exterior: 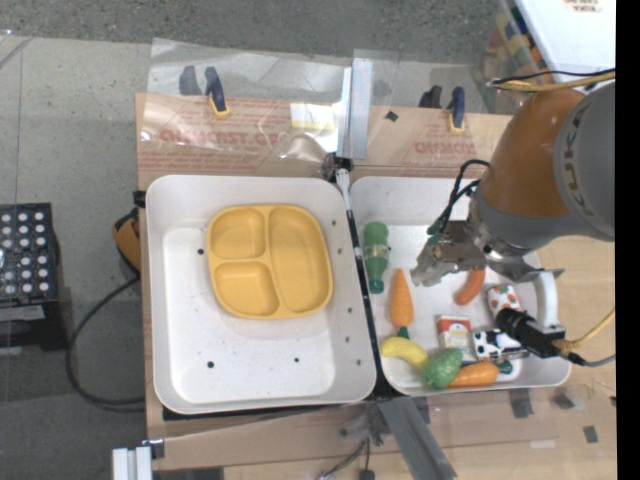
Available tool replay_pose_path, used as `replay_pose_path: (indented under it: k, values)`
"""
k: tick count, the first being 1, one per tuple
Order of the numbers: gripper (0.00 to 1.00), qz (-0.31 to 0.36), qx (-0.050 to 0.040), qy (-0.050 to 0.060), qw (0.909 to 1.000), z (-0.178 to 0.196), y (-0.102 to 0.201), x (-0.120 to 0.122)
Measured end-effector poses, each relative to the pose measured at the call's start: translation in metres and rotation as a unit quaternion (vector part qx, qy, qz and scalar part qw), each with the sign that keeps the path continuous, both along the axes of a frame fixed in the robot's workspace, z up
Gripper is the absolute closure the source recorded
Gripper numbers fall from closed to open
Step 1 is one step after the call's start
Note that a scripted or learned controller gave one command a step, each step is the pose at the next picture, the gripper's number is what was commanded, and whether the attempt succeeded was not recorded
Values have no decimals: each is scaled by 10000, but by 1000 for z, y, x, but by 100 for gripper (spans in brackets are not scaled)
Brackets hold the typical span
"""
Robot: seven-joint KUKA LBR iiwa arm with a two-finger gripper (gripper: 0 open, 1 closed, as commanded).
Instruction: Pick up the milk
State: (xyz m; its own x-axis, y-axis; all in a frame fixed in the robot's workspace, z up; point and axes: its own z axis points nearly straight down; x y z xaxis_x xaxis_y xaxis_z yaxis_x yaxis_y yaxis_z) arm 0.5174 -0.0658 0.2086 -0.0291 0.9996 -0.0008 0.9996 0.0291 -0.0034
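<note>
Black-and-white milk carton (pixel 487 344) lies just right of the red-and-white box (pixel 454 330), below the gripper (pixel 440 264), whose finger state I cannot tell.

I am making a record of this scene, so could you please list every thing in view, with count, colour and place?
bins: 2, white, side by side on the bench
divided plate: 1, yellow, in the left bin
bottle: 1, green, right bin, by the left wall
carrots: 2, orange, one beside the bottle, one at the front wall
banana: 1, yellow, right bin, front left
leafy vegetable: 1, green, right bin, front
small carton: 1, red and white, right bin
milk: 1, black-and-white cow pattern, right bin, front right
sausage-like piece: 1, orange-red, under the gripper
clamps: 2, blue, behind the bins
arm: 1, grey and orange, over the right bin
gripper: 1, grey, above the right bin
</note>
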Motion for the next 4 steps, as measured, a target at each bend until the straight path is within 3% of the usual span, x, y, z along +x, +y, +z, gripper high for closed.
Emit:
replay_pose_path:
  k: [1, 2, 3, 4]
  values:
    - [100, -321, -19, -16, 9995, 49, -37, 47]
    - [100, 528, -16, -5, 9986, 28, -101, 26]
    - [0, 530, -17, -5, 9986, 28, -100, 26]
    - [0, -626, -21, 6, 9980, -52, -158, -3]
